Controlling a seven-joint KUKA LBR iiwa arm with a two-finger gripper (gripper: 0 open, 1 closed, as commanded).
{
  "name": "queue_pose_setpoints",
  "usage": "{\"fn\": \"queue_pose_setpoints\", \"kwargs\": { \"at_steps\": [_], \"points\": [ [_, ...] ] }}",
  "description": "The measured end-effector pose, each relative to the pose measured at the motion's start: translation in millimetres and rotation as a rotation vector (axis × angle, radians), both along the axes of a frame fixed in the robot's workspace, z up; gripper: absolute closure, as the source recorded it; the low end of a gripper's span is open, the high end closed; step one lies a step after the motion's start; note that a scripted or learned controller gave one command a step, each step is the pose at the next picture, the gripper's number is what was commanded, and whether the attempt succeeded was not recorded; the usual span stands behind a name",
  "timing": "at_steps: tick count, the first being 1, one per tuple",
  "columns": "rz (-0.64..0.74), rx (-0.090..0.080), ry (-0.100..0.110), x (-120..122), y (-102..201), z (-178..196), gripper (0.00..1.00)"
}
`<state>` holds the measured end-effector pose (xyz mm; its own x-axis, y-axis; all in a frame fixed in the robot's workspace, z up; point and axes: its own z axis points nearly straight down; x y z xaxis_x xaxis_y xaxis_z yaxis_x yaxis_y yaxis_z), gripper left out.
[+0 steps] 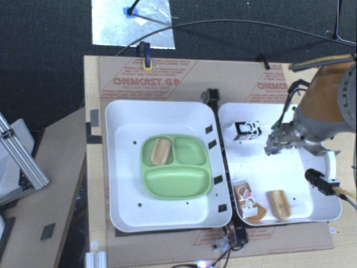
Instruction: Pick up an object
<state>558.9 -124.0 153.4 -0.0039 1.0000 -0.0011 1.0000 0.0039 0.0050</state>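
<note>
From where I stand, the arm (329,102) comes in from the right edge of the frame and its gripper (277,141) hangs over the upper middle of the right bin (318,205). Whether it is apart or together I cannot tell; the end of it is a grey blur against the white floor, and nothing shows clamped in it.

The things it could take lie around it. A small black-and-white object (247,129) sits just to the left of the gripper, near the bin's upper left. Toward the lower edge of the frame lie a tan bread-like piece (278,203) and, near it to the left, an orange-and-white packet (246,199) in the bin's lower left corner. In the left bin (120,149) a green divided plate (177,175) holds another tan piece (160,150) in its upper left compartment.

I judge this to be the approach step: nothing is lifted yet. The next move calls for settling on one target, most likely the black-and-white object nearby, lining up over it, and coming down squarely before closing.
</note>
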Motion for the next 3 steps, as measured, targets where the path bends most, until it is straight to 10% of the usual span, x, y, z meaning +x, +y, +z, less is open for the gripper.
{"fn": "queue_pose_setpoints", "kwargs": {
  "at_steps": [2, 3],
  "points": [
    [0.003, 0.0, -0.003, 10, 4, 116, 1.0],
    [0.005, 0.002, 0.003, 13, 55, 101, 1.0]
  ]
}}
